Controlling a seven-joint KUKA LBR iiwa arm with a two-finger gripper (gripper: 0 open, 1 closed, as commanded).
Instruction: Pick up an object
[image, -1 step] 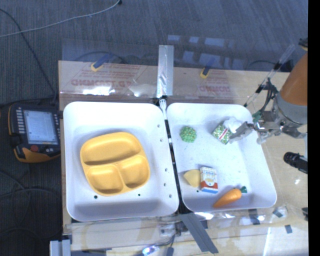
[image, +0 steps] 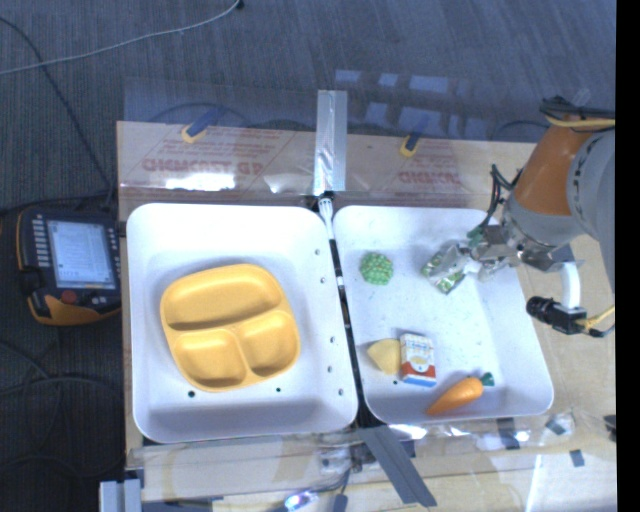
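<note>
Crumpled silvery-green foil wrapper (image: 446, 268) in upper right part of right white bin (image: 520, 330), lying on bin floor. Two-finger gripper (image: 478, 252) right at wrapper's upper right end, seemingly touching it; cannot tell whether claw is apart, together, or clamped on foil, since fingertips merge with crinkled foil. Wrapper not visibly lifted.

Other things in right bin, 4 counted:
- 1 small green knobbly ball (image: 376, 268), left of wrapper, near divider between bins, apart from wrapper.
- 1 pale yellow wedge-shaped piece (image: 384, 355), lower left of bin.
- 1 small white carton with orange and red print (image: 418, 359), just beside wedge on its right, touching or nearly so.
- 1 orange toy carrot with green top (image: 458, 393), lying at slant along lower edge, just below carton.

Nothing lying between wrapper and gripper's approach side; bare bin floor between wrapper and lower group of 3.

Left white bin (image: 150, 230): 1 yellow plastic tray with 3 compartments (image: 230, 325), tilted slightly, sitting in middle.

Grey arm with orange band (image: 552, 180) reaching in from right over right bin's upper right rim. Black cable fitting (image: 555, 312) hanging below wrist, over bin's right edge.

Outside bins: 1 handheld control pendant with screen and orange trim (image: 68, 262) on dark floor left of bench. 2 yellow clips (image: 198, 128) along bench's far edge.
</note>
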